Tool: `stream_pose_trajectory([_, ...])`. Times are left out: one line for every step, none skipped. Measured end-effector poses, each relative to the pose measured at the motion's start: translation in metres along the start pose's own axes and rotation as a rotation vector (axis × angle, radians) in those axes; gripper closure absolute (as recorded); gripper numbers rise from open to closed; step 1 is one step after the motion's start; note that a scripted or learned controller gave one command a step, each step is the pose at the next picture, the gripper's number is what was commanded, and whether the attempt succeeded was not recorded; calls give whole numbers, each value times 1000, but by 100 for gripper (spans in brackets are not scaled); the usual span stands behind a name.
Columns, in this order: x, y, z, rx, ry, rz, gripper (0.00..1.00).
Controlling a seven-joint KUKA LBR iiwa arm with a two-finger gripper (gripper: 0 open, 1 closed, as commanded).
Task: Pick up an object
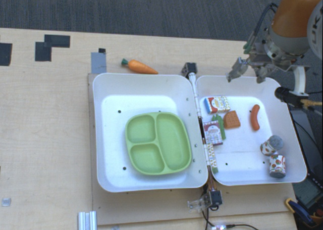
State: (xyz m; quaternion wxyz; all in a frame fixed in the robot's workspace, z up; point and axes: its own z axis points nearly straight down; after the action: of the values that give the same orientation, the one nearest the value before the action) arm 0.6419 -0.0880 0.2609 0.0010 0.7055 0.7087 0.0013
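- Your gripper hangs over the far rim of the right bin, near its back edge; its two fingers stand apart, with nothing between them.
- In the right bin you have several small things to choose from. A red sausage lies lengthwise, clear of the rest, toward the bin's right half.
- An orange-brown piece, perhaps toast, sits just beside a red and white carton.
- A dark red packet lies by the bin's left wall, touching something green that is too small for you to make out.
- A spotted can with a grey top rests near the right front corner.
- The left bin holds a green divided plate.
- A carrot lies on the bench behind the left bin.
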Motion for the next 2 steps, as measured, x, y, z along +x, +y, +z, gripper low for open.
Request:
stream_pose_trajectory([-9, -21, 142, 3, 0, 3, 0])
stream_pose_trajectory([-10, -54, 174, -4, -1, 2, 0])
